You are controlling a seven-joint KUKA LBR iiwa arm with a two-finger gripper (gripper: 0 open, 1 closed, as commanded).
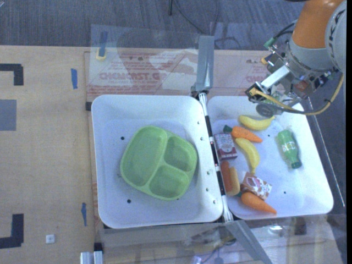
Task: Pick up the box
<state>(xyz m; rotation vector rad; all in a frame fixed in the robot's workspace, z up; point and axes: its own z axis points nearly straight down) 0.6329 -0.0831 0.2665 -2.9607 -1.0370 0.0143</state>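
Gripper (266, 104) sits over the far edge of the right bin (322, 194), just above the upper banana (256, 122); finger state can't be read from this angle, and nothing is visibly between them. Grey arm (319, 34) with the orange band comes in from the upper right, yellow cable looping around the wrist. The box (225, 145), small and red with a white label, lies flat against the right bin's left wall, near the divider, well apart from the gripper and untouched. Around it: a carrot (246, 133) just right of the box's top end, a second banana (249, 153) below that carrot, a hot dog (230, 179) just below the box along the same wall. A crumpled red-and-white packet (257, 185) sits near the bin's front, with another carrot (257, 202) touching its lower edge. A green bottle (289, 148) lies on its side toward the right wall, apart from the rest. The left bin (104, 125) holds a green divided tray (159, 162), roughly centred, tilted a bit relative to the bin walls.
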